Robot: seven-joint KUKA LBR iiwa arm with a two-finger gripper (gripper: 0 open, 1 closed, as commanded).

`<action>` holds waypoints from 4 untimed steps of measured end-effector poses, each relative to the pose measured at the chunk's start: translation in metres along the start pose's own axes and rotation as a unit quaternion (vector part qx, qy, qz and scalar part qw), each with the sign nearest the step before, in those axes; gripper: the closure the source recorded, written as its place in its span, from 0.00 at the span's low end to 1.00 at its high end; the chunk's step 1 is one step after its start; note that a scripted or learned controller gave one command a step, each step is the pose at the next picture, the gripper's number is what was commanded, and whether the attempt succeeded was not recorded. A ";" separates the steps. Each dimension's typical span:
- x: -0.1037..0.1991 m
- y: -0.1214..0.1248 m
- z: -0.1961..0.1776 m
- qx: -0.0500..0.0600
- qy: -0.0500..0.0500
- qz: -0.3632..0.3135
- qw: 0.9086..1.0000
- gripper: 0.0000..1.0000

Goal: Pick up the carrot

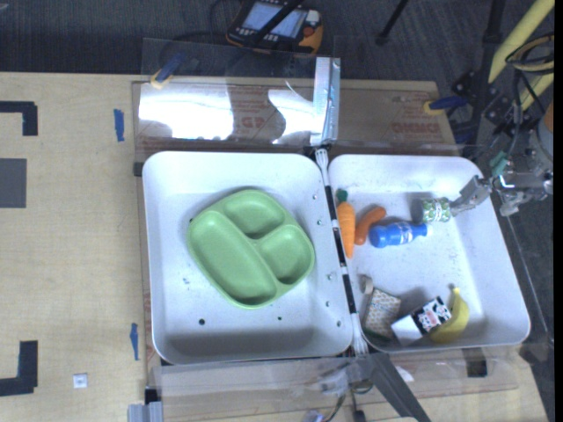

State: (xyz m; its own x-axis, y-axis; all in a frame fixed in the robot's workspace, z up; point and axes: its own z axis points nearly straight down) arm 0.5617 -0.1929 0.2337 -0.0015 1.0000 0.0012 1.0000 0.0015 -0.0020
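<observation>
The carrot (pixel 347 228), orange with a small green top, lies lengthwise against the left wall of the right bin (pixel 493 262), close to the divider between the bins. An orange sausage-shaped piece (pixel 370 217) lies slanted just to its right. My gripper (pixel 482 192) hangs over the far right rim of the right bin, well to the right of the carrot and beside a small green and white can (pixel 434 209). Nothing is seen held in it.
A blue bottle (pixel 397 234) lies right of the carrot. A banana (pixel 454 316), a small black and white carton (pixel 424 319) and a patterned packet (pixel 380 309) sit at the bin's front. The left bin (pixel 167 306) holds a green divided plate (pixel 220 253).
</observation>
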 end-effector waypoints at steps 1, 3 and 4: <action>0.000 0.001 -0.010 -0.002 -0.001 -0.001 1.000 1.00; 0.064 0.106 0.039 -0.002 -0.001 -0.062 0.998 1.00; 0.069 0.106 -0.021 -0.004 -0.002 -0.139 0.990 1.00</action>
State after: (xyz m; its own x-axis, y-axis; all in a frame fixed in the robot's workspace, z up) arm 0.6679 -0.1240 0.2551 -0.2776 0.9607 -0.0039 0.9607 0.2776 0.0049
